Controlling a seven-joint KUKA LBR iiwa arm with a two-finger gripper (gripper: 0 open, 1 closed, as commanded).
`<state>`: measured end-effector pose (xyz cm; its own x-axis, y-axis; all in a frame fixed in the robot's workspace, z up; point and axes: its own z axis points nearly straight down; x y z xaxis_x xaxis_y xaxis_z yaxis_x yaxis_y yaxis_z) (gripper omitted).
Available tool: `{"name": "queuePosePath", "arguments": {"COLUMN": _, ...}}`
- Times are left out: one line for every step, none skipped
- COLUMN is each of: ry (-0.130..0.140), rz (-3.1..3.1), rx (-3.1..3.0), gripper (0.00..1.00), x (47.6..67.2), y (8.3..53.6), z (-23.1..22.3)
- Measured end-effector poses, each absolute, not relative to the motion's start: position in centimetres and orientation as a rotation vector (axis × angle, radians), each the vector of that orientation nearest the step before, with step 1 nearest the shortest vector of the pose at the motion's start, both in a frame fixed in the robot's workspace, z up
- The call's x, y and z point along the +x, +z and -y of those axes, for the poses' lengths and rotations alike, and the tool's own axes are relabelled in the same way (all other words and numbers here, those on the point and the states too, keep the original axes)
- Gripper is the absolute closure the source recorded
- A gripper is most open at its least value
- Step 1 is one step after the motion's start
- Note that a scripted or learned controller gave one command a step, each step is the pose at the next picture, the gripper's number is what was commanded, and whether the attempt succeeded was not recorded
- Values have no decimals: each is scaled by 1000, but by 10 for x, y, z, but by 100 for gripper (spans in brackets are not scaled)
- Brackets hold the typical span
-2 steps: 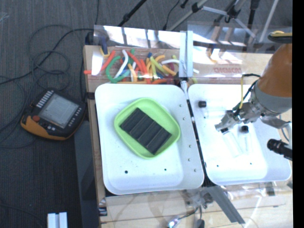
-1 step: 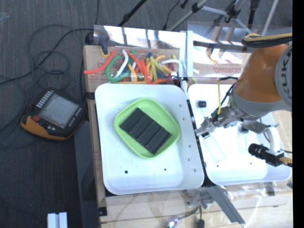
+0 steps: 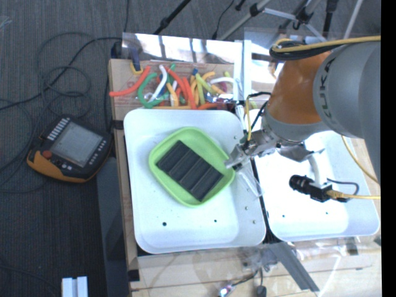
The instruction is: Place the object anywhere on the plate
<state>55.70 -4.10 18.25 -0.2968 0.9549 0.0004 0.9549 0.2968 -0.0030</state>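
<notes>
A green square plate [image 3: 162, 148] lies tilted in the left white bin [image 3: 185, 234]. A dark ridged rectangular object [image 3: 189, 169] lies flat on the plate, covering most of its middle. My gripper [image 3: 239, 159] hangs low at the plate's right rim, just right of the dark object and close to the wall between the two bins. Nothing shows in its grasp. The grey arm with its orange band [image 3: 297, 98] reaches in from the upper right.
The right white bin [image 3: 334, 221] lies under the arm. Behind the bins, a tangle of coloured tubes [image 3: 176, 85] lies along the bench's back edge. A teach pendant [image 3: 71, 147] sits on the floor to the left.
</notes>
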Motion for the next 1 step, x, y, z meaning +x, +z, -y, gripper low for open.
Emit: {"name": "queuePosePath", "arguments": {"ry": 3, "rz": 2528, "rx": -1862, "gripper": 0, "x": 557, "y": 183, "z": 41}}
